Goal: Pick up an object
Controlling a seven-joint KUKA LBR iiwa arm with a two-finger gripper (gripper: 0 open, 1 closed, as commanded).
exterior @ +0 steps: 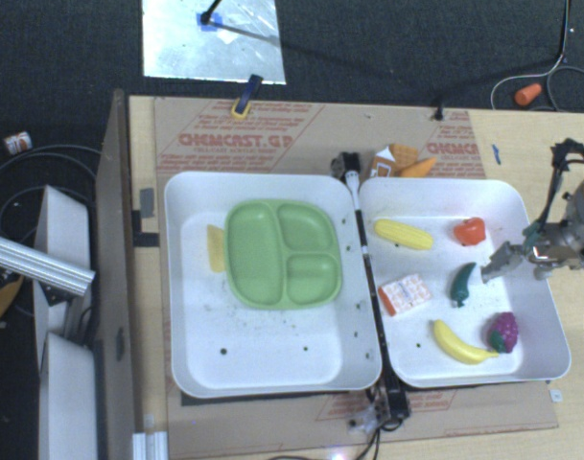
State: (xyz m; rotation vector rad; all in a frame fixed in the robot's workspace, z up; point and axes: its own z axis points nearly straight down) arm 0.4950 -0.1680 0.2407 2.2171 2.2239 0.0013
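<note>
The right bin [536,286] carries the fingers [498,262], hovering spread and grasping nothing: the approach step, it seems. A green toy [461,284], the likely target, lies just left below them. Next they must descend and clench.

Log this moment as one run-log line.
hand: above right bin, beside green toy, holding nothing | right bin: corn, banana, grapes, carton | left bin: green plate
</note>
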